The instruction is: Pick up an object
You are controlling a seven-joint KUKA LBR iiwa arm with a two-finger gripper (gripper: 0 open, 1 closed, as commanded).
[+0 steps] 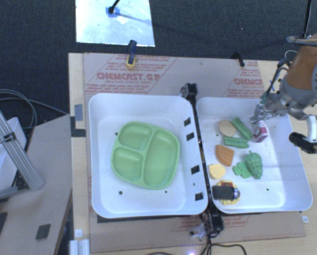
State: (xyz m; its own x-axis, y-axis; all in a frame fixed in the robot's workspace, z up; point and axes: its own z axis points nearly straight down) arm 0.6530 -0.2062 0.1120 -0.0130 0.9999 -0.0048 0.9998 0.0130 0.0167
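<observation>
You see a brown tabletop point(147, 70) over dark carpet point(31, 36). The left bin point(102, 108) holds a green divided plate point(146, 154). The right bin point(291, 190) holds toy food point(238, 150) and a small red can point(260, 132). The gripper point(260, 116) hangs just over that can; whether it is clenched you cannot tell.

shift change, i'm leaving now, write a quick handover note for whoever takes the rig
Gripper: low over the right bin, at a small red-and-white can near the bin's far end. Whether it has a grip on anything cannot be told.
Right bin also holds: beige oval piece, green bean pods, orange wedge, yellow piece, green leafy toy, black-and-yellow item.
Left bin: green divided plate.
Done: nothing seen lifted.
Left: grasp an object and lift it.
</observation>
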